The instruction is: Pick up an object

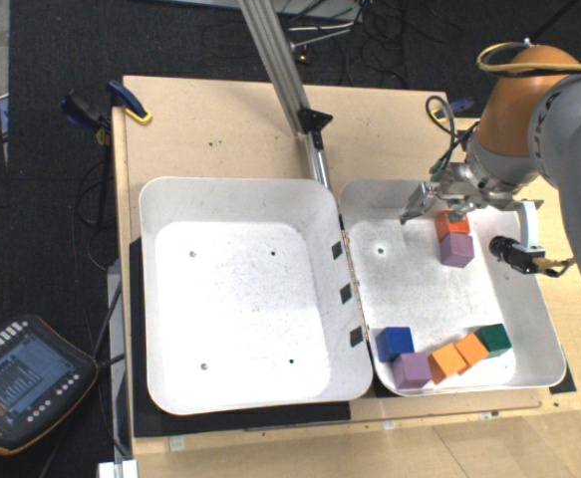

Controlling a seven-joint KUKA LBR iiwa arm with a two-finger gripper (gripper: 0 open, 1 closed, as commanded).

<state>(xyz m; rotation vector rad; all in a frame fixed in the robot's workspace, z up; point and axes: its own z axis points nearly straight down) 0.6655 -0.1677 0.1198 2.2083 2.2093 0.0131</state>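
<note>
In right bin, two purple blocks, two orange, one blue, one green

A pale wooden bench top lies on a dark floor strewn with black cables. A slanted grey metal pole crosses the bench's far edge and ends at a black bracket near the seam between the bins. Two blue-handled clamps with a yellow tip grip the bench's far left corner. At the lower left, on the floor, rests a grey handheld control pendant with an orange rim and a lit screen.
</note>
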